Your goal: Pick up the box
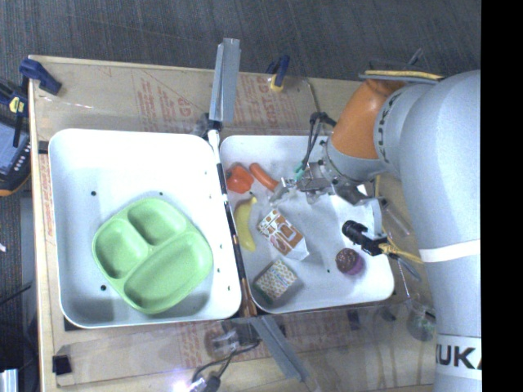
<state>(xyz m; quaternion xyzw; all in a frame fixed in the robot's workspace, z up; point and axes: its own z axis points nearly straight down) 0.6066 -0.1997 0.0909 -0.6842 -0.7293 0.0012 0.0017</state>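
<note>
Claw [298, 182] hangs over the far part of the right bin [384, 288], near the long orange piece [263, 174]. From this view I cannot tell if it is open or closed, and no object is visible in its hold.

The box [282, 233] lies in the middle of the right bin, near the claw on the side towards the camera and apart from it. Its long axis runs on a diagonal, from far-left to near-right in the view, and the near-right end points to the dark round object [349, 260]. It lies flat on the floor of the bin. The box is white with a brown and orange print on the upper face, and its near-right end looks plain white.

Counted, there are two white bins on the desk [122, 96]. The left bin [73, 162] holds one green plate [151, 256] with three compartments. The right bin holds one box, one flat packet [275, 278] with a small checked pattern just in front of the box, and one yellow banana [245, 223] just beside the box at the left wall. It also holds one round red-orange piece [239, 180] touching the long orange piece, and one dark round object. Two blue clamps [279, 65] sit on the far edge of the desk.
</note>
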